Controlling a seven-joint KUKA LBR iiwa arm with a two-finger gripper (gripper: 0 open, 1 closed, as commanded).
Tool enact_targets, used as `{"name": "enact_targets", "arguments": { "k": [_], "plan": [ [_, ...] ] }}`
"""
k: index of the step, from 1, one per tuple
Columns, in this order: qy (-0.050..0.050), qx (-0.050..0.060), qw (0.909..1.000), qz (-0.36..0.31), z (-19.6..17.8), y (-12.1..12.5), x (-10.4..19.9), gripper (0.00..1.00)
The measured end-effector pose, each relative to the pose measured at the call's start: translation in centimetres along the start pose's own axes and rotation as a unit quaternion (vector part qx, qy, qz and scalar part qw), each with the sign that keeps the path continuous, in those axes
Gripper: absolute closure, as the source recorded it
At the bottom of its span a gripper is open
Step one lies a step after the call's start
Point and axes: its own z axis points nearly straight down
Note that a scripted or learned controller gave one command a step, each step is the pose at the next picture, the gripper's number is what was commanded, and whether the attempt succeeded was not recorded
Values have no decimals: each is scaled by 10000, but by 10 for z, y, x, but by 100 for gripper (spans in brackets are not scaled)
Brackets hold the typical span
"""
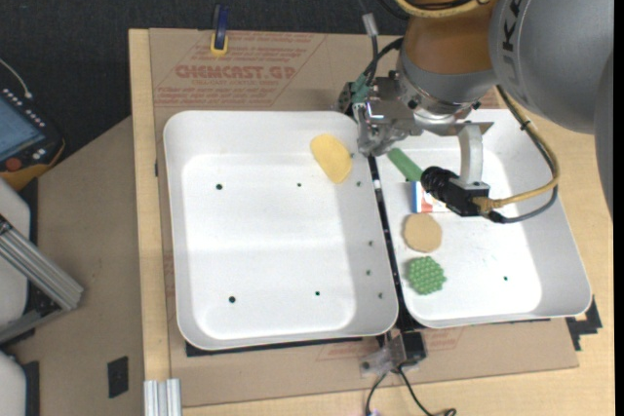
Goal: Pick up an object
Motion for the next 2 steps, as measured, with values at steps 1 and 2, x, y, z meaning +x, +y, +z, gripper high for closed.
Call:
{"name": "enact_targets", "arguments": {
  "k": [1,2],
  "plan": [
    [-12,41,10000,47,2,-36,-10,100],
    [-9,50,10000,56,-14,-107,-34,100]
  ]
}}
